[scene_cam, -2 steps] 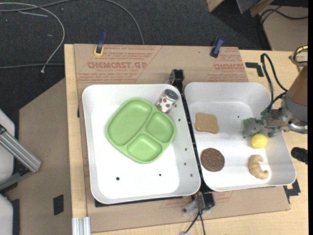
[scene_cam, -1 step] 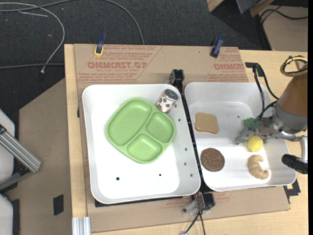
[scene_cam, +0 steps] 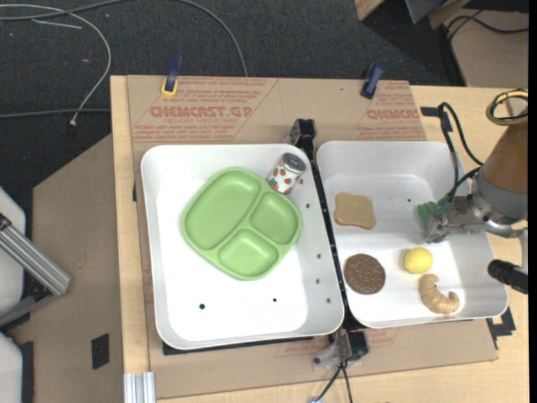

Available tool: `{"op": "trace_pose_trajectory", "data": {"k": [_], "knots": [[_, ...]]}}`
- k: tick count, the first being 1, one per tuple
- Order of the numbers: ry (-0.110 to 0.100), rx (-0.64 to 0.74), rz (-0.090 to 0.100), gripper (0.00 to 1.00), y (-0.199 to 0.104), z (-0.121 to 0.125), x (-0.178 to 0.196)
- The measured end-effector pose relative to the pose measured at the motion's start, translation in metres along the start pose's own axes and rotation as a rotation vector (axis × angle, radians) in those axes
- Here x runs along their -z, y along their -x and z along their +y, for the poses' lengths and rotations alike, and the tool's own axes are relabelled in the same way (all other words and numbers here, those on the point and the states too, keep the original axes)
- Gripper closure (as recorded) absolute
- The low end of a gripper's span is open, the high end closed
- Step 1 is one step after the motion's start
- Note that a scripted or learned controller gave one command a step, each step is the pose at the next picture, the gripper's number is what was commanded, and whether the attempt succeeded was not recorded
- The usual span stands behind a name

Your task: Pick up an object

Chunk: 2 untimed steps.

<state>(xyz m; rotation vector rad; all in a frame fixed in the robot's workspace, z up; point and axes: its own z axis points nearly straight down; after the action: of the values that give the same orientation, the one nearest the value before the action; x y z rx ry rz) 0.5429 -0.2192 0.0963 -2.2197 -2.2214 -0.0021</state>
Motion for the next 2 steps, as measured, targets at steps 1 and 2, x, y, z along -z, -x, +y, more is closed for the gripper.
{"op": "trace_pose_trajectory", "data": {"k": [1,2], "knots": [[0.007,0.0,-0.004,1.0,-0.004,-0.001,0.064],[0.008,0.0,-0.005,1.0,0.002,-0.005,0.125]]}}
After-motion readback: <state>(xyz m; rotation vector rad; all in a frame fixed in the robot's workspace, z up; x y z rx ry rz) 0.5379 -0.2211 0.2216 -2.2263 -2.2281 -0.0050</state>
